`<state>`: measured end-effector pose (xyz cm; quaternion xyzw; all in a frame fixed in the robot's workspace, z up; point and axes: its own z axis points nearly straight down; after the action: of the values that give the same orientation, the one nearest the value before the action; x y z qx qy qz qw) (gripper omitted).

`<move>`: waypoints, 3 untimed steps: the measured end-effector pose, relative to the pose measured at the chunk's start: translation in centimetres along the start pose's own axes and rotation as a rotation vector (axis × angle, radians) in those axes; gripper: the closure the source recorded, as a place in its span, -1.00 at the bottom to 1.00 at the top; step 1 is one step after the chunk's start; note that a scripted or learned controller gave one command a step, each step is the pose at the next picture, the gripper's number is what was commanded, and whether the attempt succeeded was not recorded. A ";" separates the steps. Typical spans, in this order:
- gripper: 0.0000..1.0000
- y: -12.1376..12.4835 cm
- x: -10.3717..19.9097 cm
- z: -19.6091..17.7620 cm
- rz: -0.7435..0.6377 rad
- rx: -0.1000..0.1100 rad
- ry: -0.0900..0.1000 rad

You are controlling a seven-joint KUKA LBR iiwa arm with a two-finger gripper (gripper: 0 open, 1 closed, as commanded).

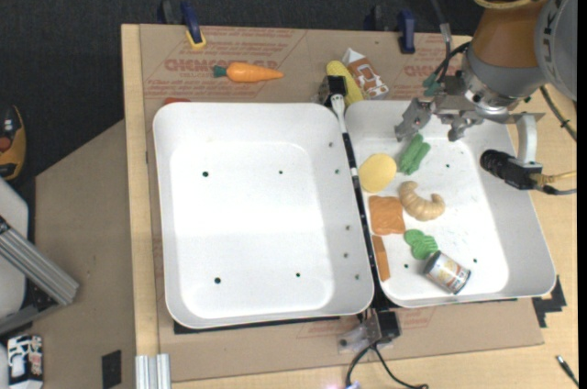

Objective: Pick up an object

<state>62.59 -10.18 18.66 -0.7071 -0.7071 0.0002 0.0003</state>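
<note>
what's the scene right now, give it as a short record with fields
arm: reaches in from the right, gripper above the right bin's far end
right bin: green item, yellow round item, croissant, orange slab, small green piece, can
left bin: white, shallow
behind the bins: carrot, banana
held: nothing seen between the fingers

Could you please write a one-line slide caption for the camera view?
Gripper open above a green toy in the right bin, near a lemon and croissant.
</note>
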 end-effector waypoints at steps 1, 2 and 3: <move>-1.00 0.1 -2.4 10.7 0.003 0.003 0.000; -1.00 3.7 0.0 10.1 -0.003 -0.005 -0.001; 1.00 3.6 -0.1 9.0 -0.002 -0.006 -0.001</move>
<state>66.20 -10.25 9.63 -0.7065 -0.7077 -0.0016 -0.0022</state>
